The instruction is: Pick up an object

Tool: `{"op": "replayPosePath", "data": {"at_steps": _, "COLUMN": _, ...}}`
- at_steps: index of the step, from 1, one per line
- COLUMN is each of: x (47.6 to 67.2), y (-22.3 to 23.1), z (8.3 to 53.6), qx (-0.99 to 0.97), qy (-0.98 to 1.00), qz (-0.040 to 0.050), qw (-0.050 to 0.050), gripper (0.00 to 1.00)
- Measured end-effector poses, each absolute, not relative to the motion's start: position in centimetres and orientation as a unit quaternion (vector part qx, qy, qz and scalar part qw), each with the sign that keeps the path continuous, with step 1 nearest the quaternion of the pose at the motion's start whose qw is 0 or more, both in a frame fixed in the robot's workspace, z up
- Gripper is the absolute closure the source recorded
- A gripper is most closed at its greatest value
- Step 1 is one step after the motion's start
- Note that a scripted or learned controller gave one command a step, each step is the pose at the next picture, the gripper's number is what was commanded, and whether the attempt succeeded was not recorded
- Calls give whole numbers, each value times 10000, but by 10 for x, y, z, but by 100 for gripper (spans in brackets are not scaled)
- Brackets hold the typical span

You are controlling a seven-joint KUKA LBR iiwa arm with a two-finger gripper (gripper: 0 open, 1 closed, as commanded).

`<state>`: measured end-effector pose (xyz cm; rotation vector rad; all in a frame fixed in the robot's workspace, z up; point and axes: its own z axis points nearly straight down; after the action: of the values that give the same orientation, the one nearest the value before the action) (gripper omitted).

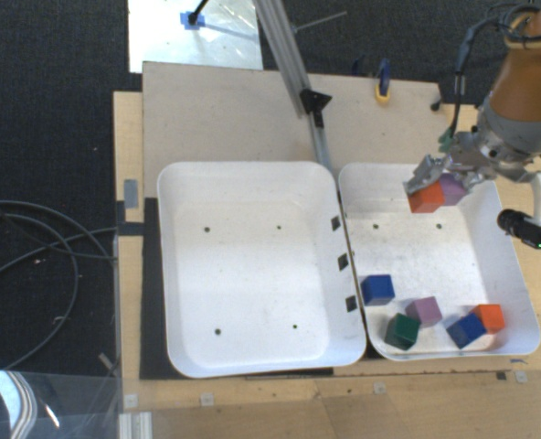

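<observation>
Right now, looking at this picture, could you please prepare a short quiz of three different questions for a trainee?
1. True or false: the left bin holds a blue block.
2. Which colour is the block right at the gripper? A) green B) orange-red C) yellow
3. Fill in: the green block lies in the ___ bin.

Key:
1. False; the loose blocks lie in the right bin.
2. B
3. right
</observation>
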<state>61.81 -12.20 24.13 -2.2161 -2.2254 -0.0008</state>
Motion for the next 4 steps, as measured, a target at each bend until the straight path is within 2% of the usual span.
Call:
{"op": "replayPosePath", "data": {"at_steps": 1, "x": 585, "y": -113, "z": 102, "qx": -7059, "qy": -7083, "qz": -8, "qw": -13, "gripper": 0}}
{"op": "replayPosePath", "data": {"at_steps": 2, "x": 584, "y": -113, "z": 100, "qx": -7065, "qy": -7077, "qz": -5, "qw": -2, "gripper": 0}}
{"op": "replayPosePath", "data": {"at_steps": 3, "x": 584, "y": -113, "z": 111, "qx": -7058, "qy": -7084, "qz": -11, "qw": -4, "gripper": 100}}
{"op": "replayPosePath", "data": {"at_steps": 4, "x": 614, "y": -21, "z": 194, "qx": -7020, "qy": -7121, "qz": -42, "qw": -21, "gripper": 100}}
